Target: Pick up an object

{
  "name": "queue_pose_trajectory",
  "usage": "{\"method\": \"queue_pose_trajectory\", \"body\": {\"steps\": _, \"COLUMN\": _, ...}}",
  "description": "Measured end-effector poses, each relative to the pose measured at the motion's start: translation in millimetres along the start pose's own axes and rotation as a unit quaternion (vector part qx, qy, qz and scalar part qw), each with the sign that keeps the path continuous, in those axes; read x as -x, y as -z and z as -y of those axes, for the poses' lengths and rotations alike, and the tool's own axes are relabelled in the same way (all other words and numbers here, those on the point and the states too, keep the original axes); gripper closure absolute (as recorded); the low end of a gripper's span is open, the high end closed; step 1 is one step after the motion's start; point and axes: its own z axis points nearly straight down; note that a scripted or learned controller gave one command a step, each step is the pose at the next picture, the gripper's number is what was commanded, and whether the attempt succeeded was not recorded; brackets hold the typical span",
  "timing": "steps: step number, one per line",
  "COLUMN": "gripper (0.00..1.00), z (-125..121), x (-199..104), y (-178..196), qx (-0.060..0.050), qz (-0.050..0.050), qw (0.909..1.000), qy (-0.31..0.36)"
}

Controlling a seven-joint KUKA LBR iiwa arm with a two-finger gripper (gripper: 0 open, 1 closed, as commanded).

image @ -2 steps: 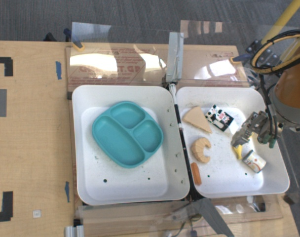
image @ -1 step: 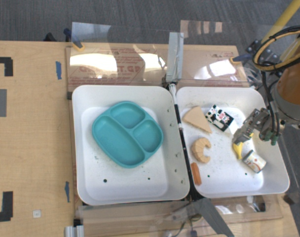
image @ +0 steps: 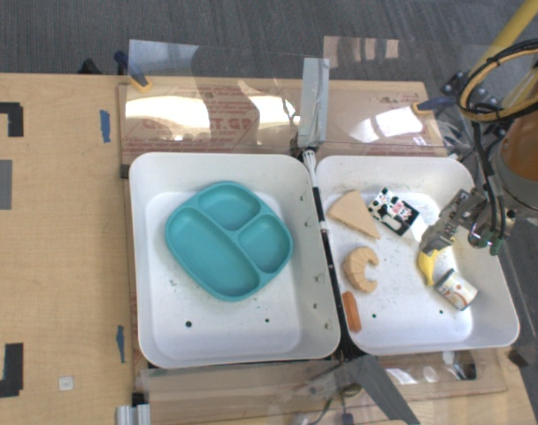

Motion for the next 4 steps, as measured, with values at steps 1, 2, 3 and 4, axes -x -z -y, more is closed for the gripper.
{"method": "queue_pose_trajectory", "body": {"steps": 1, "gripper": 1.0, "z": -1, "x": 1, "y": 11, "qx": 0.001, "qz": 0.003, "qw": 1.0, "qy": 0.001}}
{"method": "queue_pose_trajectory", "body": {"steps": 2, "gripper": 1.0, "z": -3, "x": 3, "y": 21, "qx": 0.002, "qz": 0.006, "qw": 1.0, "qy": 0.001}}
{"method": "queue_pose_trajectory", "body": {"steps": 3, "gripper": 1.0, "z": 25, "x": 96, "y": 92, "qx": -0.003, "qz": -0.011, "qw": 0.9951, "qy": 0.098}}
{"method": "queue_pose_trajectory", "body": {"steps": 4, "gripper": 1.0, "z": 64, "x": 137, "y": 180, "qx": -0.005, "qz": -0.011, "qw": 0.9974, "qy": -0.072}}
